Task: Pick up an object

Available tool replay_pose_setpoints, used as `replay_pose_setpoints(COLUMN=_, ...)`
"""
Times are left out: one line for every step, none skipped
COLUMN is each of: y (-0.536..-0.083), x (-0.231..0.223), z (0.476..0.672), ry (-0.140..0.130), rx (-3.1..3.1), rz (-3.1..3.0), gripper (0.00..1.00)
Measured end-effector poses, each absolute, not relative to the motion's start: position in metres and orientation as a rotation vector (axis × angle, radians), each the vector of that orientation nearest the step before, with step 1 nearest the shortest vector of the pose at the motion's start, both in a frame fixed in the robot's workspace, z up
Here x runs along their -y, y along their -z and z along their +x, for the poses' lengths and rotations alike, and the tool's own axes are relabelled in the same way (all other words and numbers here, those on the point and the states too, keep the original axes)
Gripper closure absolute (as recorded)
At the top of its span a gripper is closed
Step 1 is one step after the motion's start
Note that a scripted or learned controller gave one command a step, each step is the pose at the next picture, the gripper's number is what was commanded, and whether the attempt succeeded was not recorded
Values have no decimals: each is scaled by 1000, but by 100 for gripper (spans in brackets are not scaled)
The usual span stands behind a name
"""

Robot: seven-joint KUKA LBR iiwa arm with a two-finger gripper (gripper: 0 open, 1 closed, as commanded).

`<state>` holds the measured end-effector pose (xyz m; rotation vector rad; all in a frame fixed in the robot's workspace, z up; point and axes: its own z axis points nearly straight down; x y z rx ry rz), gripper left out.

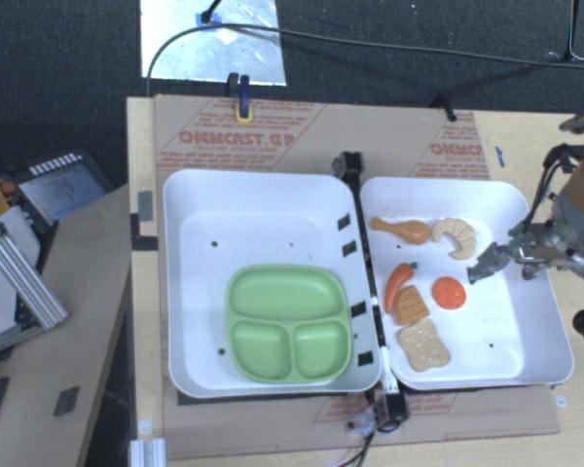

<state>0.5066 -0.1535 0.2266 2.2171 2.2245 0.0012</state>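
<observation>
- Two white bins side by side on the bench; left bin (190, 212) holds a green divided plate (287, 321), sitting toward its near side.
- Right bin (540, 343) holds the toy food, all in its left half: chicken drumstick (402, 229) at the far end, shrimp (456, 234) just right of it.
- Red-orange chili pepper (399, 281) below the drumstick, close to the divider between bins.
- Tomato (449, 293) right of the chili, apart from it.
- Small orange-brown piece (411, 305) touching or almost touching the chili's lower end; can't tell what it is.
- Slice of bread (424, 344) nearest the front edge, just below the brown piece.
- Arm comes in from the right; gripper (489, 264) over the right bin, right of the tomato and below the shrimp, near both.
- Can't tell how the gripper's pincer is set; too dark and small. Nothing visibly held.
</observation>
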Motion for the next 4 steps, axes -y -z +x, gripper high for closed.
replay_pose_setpoints(y=-172, x=143, z=507, ry=2, rx=-2226, rz=2221, gripper=0)
replay_pose_setpoints(y=-128, x=149, z=509, ry=2, rx=-2224, rz=2222, gripper=0)
replay_pose_setpoints(y=-83, x=148, z=509, ry=0, rx=-2222, rz=2221, gripper=0)
replay_pose_setpoints(y=-95, x=149, z=511, ry=-3, rx=-2221, rz=2219, gripper=100)
